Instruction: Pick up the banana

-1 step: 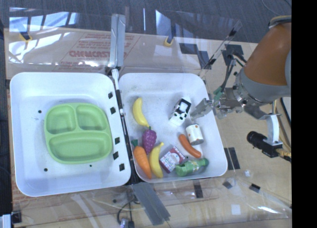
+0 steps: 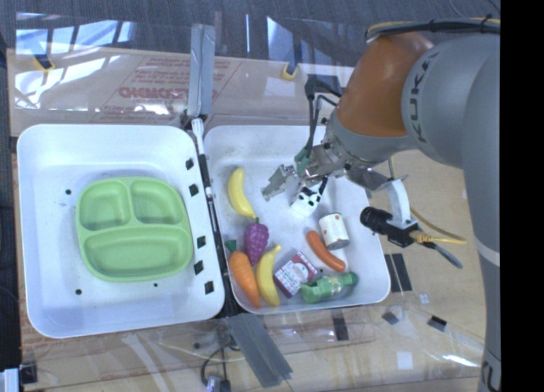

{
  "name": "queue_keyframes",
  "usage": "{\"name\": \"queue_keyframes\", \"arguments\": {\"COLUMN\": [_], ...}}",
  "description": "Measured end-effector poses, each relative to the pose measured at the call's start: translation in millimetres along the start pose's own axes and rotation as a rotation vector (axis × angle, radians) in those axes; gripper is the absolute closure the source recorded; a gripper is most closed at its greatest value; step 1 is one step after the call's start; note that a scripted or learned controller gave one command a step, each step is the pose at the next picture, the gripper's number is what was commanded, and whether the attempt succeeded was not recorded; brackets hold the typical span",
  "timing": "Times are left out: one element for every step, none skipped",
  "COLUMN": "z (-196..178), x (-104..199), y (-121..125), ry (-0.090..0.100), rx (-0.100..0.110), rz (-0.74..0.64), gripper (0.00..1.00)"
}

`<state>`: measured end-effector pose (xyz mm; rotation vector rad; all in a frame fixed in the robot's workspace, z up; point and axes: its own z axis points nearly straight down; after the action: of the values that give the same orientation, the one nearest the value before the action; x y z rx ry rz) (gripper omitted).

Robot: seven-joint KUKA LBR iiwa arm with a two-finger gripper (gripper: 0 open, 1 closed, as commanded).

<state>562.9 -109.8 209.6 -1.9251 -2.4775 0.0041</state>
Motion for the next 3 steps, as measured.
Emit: {"name": "queue_keyframes", "arguments": {"z": [112,-10,18], "x": [3,23,47], "y": [33,74,47], "ry": [0.0,-0.003,-0.001], "rx": [-0.001,-0.005,-0.001], "rz": [-0.091,-0.127,-0.194], "gripper": [0.0,0.0,0.0]}}
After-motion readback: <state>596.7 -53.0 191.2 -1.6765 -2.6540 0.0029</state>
